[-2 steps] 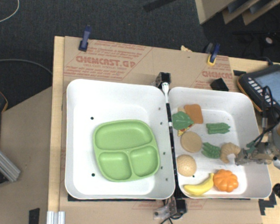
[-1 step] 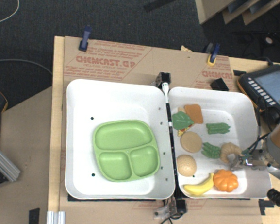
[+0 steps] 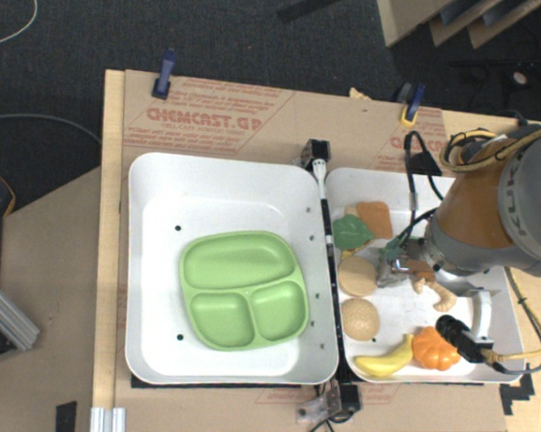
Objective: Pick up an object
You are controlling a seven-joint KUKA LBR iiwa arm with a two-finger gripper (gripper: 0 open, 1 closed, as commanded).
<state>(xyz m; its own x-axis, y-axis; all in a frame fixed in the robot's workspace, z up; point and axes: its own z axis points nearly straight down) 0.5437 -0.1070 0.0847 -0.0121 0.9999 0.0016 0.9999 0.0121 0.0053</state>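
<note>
The arm point(image 3: 497, 207) reaches in from the right over the right bin point(image 3: 344, 181), with its hand point(image 3: 400, 266) low among the food items. Whether the hand is clenched or released, I cannot tell.

In that bin lie a green leafy piece point(image 3: 351, 232), an orange slab point(image 3: 374, 216), a tan disc point(image 3: 357, 275) just left of the hand, a pale ball point(image 3: 359, 318), a banana point(image 3: 382, 359) and an orange pumpkin point(image 3: 435, 350) touching it.

The left bin point(image 3: 152, 275) holds a green tray point(image 3: 242, 289) with three compartments. Both bins sit on the cardboard-covered counter point(image 3: 213, 116).
</note>
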